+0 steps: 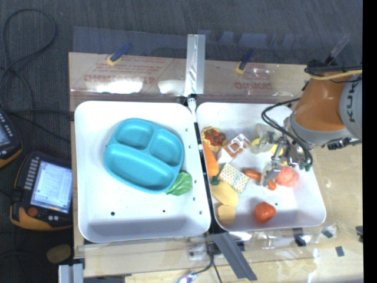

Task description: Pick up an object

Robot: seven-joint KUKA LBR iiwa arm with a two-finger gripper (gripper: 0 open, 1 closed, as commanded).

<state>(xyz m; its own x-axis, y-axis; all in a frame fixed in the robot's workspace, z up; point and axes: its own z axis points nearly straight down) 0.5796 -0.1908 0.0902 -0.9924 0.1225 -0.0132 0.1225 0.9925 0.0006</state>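
The grey two-finger gripper (275,171) hangs low in the right white bin (306,217), touching a pink rounded toy (287,177). Whether it grips cannot be told (fingers too blurred).

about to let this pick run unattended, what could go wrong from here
1. The tool sits low in the right bin among crowded items: a pink piece and a small red-orange piece lie close by, so it may nudge or catch the wrong one.
2. Whether anything is held can't be told here, so the lift may come up without an object.
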